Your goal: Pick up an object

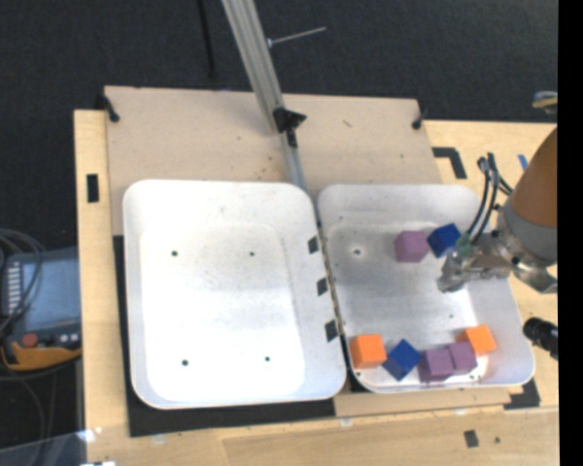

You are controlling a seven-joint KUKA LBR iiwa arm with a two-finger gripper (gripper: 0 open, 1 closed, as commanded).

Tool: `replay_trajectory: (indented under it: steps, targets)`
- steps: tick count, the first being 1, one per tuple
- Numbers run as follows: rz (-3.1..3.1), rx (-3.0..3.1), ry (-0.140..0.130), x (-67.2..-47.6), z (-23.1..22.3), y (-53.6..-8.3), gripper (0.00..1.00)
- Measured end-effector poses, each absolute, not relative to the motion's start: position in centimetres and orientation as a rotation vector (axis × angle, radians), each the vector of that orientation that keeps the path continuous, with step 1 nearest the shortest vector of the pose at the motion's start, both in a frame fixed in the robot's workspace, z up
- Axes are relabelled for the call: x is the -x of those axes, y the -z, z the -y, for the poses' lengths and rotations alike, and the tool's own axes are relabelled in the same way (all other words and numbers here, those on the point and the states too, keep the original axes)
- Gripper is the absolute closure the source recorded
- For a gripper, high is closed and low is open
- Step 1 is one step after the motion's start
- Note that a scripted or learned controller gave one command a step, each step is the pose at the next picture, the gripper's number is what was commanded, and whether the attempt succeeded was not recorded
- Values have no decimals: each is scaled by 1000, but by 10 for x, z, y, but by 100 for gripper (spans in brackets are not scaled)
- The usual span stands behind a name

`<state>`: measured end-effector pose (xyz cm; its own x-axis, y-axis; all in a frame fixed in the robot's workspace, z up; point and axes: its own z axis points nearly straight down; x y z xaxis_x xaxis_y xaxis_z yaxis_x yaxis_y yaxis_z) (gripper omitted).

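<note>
The right bin (389,289) holds several small blocks. A purple block (411,246) and a blue block (444,238) sit near its back. Along its front edge lie an orange block (368,349), a blue block (402,358), two purple blocks (447,361) and another orange block (480,339). My gripper (454,277) hangs over the right side of this bin, just in front of the rear blue block. Nothing shows between its tips.
The left bin (223,289) lies beside the right one. A slanted metal pole (257,56) rises from the back of the bench. A pendant with cables (29,309) rests off the bench at the left.
</note>
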<state>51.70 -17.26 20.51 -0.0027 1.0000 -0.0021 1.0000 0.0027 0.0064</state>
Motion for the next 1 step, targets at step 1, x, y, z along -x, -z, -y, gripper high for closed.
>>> replay_trajectory:
  steps: [1]
  targets:
    - [-2221, -2211, -6, -519, 174, -259, 100]
